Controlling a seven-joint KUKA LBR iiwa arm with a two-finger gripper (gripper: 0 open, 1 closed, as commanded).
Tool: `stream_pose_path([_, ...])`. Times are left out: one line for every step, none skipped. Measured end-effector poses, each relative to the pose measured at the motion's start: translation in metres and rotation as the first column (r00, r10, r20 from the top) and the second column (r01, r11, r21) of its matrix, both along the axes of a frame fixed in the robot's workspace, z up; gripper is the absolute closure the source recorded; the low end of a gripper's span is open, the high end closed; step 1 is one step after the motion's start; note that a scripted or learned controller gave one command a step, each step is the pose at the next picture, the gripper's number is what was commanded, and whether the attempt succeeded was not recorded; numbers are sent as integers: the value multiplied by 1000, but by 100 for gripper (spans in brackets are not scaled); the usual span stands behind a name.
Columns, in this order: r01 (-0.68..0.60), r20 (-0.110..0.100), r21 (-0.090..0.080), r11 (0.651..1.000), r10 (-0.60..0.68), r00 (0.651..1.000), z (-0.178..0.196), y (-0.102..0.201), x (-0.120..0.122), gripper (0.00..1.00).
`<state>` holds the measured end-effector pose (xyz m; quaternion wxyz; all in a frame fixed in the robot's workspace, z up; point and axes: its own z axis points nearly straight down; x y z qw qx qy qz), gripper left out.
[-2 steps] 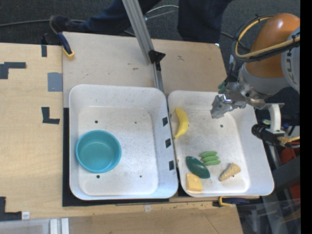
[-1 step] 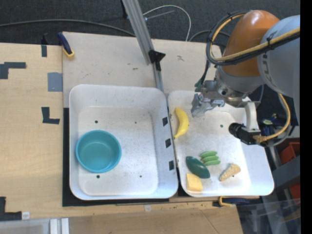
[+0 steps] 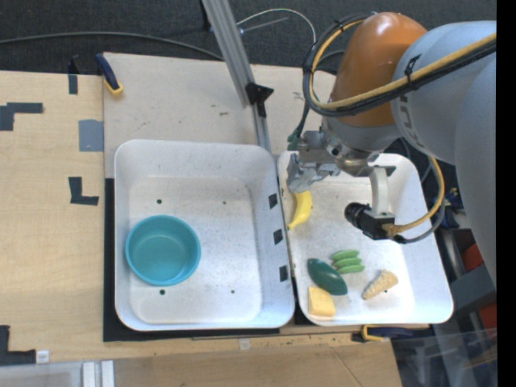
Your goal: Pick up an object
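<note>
A yellow banana (image 3: 301, 210) lies at the left edge of the right bin (image 3: 431, 297), close to the divider. My gripper (image 3: 302, 177) hangs directly over the banana's upper end, low and near it; whether it touches the banana I cannot tell. Further forward in the same bin lie a light green pea pod (image 3: 347, 260), a dark green vegetable (image 3: 326, 277), a yellow wedge (image 3: 321, 302) and a tan corn-like piece (image 3: 379, 284). A teal bowl (image 3: 163, 250) sits in the front left part of the left bin (image 3: 201, 156).
The grey arm with its orange band (image 3: 379, 55) covers the back of the right bin. A black fitting with a yellow cable (image 3: 367, 218) hangs over the bin's middle. A slanted metal pole (image 3: 234, 47) stands behind the bins.
</note>
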<state>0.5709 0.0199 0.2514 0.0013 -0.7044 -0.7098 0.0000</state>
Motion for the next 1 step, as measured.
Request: stream_pose_path([0, -1, -1, 1000, 0, 1000, -4, 62, -5, 100])
